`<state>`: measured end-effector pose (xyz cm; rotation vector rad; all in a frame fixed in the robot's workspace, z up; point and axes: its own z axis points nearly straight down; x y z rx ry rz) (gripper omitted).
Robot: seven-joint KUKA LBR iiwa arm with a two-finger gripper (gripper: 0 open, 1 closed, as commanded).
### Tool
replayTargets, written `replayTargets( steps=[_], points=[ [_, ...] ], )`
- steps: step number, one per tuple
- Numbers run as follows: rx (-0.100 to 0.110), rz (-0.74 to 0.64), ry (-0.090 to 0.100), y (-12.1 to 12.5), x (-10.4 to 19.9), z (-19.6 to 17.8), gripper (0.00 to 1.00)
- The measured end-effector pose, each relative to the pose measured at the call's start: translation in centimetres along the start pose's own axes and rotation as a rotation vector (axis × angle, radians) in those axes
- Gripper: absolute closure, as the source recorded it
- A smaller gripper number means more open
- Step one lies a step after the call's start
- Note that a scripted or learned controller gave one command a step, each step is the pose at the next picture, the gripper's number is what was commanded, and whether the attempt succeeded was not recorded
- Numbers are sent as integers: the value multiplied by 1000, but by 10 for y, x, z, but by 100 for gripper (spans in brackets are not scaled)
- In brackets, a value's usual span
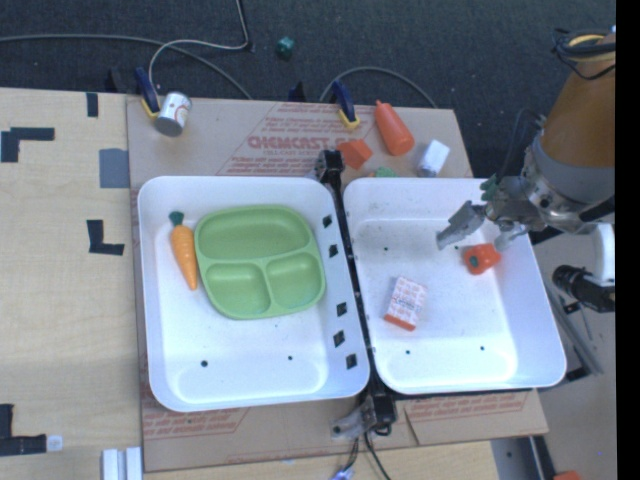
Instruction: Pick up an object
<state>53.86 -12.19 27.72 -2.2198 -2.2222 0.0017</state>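
Observation:
My gripper (472,236) hangs over the right part of the right bin (520,368), its fingers spread open with nothing between them. A small orange-red object (481,258) lies on the bin floor just below and slightly right of the fingertips. A white and orange packet (405,302) lies flat near the bin's middle, to the lower left of the gripper.
The left bin (240,383) holds a green divided plate (262,261) and a toy carrot (183,252) beside it. On the cardboard behind the bins lie an orange toy (393,128), a white cube (434,156) and a silver can (173,113).

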Motion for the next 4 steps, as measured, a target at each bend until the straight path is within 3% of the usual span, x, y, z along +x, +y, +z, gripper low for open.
replayTargets(
  steps=[1,2,3,4],
  points=[
    [4,0,2,-25,19,146,0],
    [-2,0,0,53,-13,123,0],
    [-1,0,1,11,29,191,0],
    [-5,1,-2,11,28,181,100]
  ],
)
